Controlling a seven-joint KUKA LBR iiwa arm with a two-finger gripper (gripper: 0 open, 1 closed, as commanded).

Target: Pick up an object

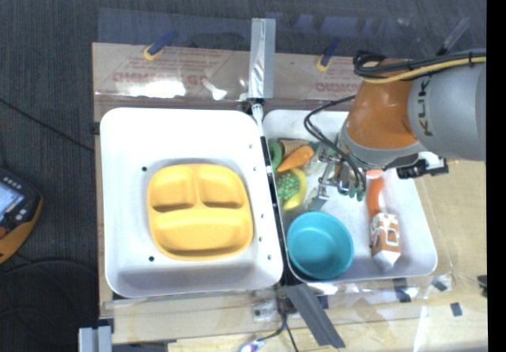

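Claw [336, 178], grip state unclear, hangs amid carrot [296, 157], blue bowl [319, 244] and carton [385, 236]

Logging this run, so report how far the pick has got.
Done: the arm has reached into the right bin, and its gripper is down among the items near the carrot. In hand: nothing visibly held; the view does not settle how the fingers stand. Left: grasp and lift something. The blue bowl, carton and the yellow tray in the left bin all lie in place.
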